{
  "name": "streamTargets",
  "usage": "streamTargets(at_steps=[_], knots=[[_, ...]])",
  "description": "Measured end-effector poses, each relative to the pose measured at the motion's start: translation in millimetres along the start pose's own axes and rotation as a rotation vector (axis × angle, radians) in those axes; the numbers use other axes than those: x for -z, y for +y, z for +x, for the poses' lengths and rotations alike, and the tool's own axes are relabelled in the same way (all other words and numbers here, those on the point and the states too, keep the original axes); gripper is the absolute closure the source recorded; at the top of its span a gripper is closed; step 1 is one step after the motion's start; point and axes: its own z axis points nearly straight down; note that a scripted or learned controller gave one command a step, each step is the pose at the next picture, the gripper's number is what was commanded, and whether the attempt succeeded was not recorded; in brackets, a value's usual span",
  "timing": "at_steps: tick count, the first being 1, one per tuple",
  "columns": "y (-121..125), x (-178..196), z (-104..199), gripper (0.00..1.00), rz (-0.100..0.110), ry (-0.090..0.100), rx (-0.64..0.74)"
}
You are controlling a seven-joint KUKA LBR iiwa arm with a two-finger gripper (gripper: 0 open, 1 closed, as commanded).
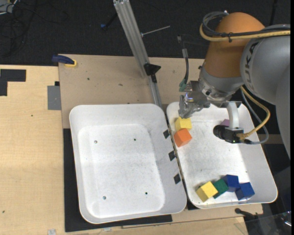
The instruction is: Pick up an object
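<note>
Grey-metal gripper: hangs over the far left corner of the right bin, fingers pointing down toward the yellow block; whether open or closed cannot be told at this size.
Held thing: nothing visible between the fingers.
Yellow block: directly beneath the fingertips, touching or very nearly touching them; cannot tell which.
Orange block: just in front of the yellow block and touching it, close to the right bin's left wall.
Wrist and arm: orange band above the gripper, grey link beyond it, reaching in from the right, with yellow and black cables looped around.
Black part: dark rounded piece hanging low on the arm, over the middle of the right bin, right of the two blocks.
Purple object: small, mostly hidden behind the black part.
Near-corner cluster: a second yellow block, green block and two blue blocks, bunched together at the front of the right bin, well apart from the gripper.
Left bin: white, beside the right bin, well left of the gripper.
Aluminium rail: slanting from the top down to the gap between the bins.
</note>
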Motion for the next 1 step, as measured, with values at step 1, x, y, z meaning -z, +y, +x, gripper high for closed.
streamTargets(at_steps=[1], knots=[[-5.1, -13.0, 48.8, 1.00, 0.002, -0.001, 0.000]])
